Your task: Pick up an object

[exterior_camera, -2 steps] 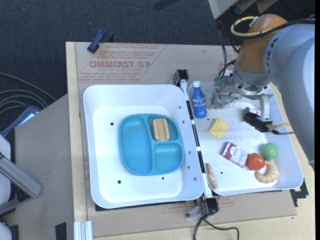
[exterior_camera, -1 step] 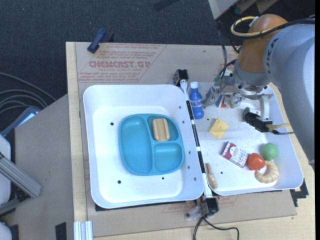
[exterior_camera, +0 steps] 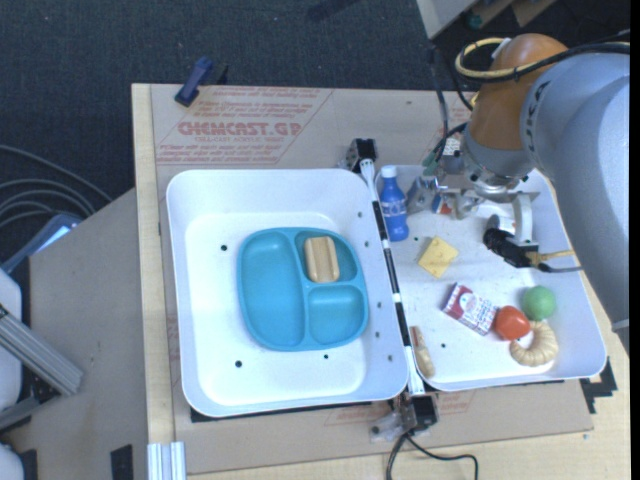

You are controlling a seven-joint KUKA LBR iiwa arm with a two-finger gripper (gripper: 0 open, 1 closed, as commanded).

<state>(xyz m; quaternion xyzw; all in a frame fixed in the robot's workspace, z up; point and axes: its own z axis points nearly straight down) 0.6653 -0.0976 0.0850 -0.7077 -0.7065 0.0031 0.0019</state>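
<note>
Objects for picking lie scattered in the right shallow white bin (exterior_camera: 590, 353), seven by count. One small clear plastic bottle with a blue label and blue cap (exterior_camera: 392, 204) leans against the bin's left wall. One pale yellow wedge like a block of cheese (exterior_camera: 437, 257) lies near the bin's middle. One flat red-and-white packet (exterior_camera: 470, 308) rests just below it. One red tomato-shaped toy (exterior_camera: 511, 321), one green ball (exterior_camera: 540, 302) and one tan ring-shaped pastry toy (exterior_camera: 536, 346) cluster together at the lower right, touching or nearly so. One slim tan stick-like piece (exterior_camera: 421, 353) lies along the bin's lower left edge.

The left shallow white bin (exterior_camera: 200, 368) holds one blue three-compartment plastic tray (exterior_camera: 285, 308), and one tan bread-like block (exterior_camera: 321, 259) sits in its upper right compartment.

The two-finger gripper (exterior_camera: 452, 200) hangs over the right bin's upper part, just right of the bottle; whether its jaws are apart or closed cannot be told, and nothing is seen in its hold.
</note>
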